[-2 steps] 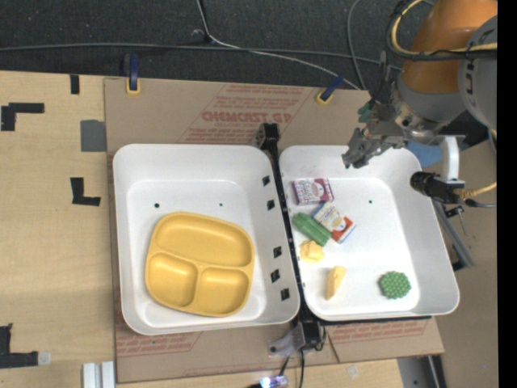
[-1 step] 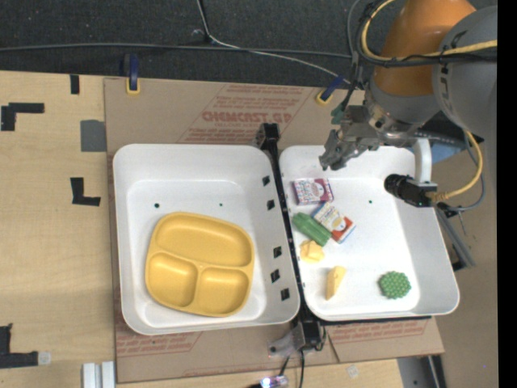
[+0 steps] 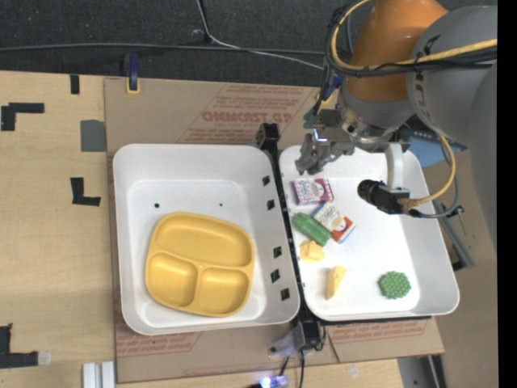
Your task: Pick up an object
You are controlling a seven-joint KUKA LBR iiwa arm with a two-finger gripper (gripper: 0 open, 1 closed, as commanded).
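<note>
Closest to me, along the front edge of the desk [image 3: 56, 281], I see the near rims of the two white bins. The left bin [image 3: 129, 176] holds a yellow divided plate [image 3: 199, 263], lying flat toward its front half. In the right bin [image 3: 432, 273], nearest the front, a green bumpy ball [image 3: 394, 284] sits toward the right corner, well apart from the rest. Left of it lies a yellow wedge [image 3: 334, 281], and just behind that a smaller yellow piece [image 3: 312, 251] near the divider between the bins. Further back, a green block [image 3: 310, 228] lies at a slant, touching or nearly touching a small red and white packet [image 3: 334, 222] on its right. Behind those rests a purple and white packet [image 3: 312, 191], flat on the bin floor. Just beyond it I see my claw [image 3: 310, 162], hanging over the back left part of the right bin, near the purple packet but above it; nothing sits between the tips, and I cannot tell whether they are spread or pressed together. The grey arm with its orange band [image 3: 396, 35] rises behind, coming in from the right. A brown cardboard sheet [image 3: 234, 111] lies under the bins.
</note>
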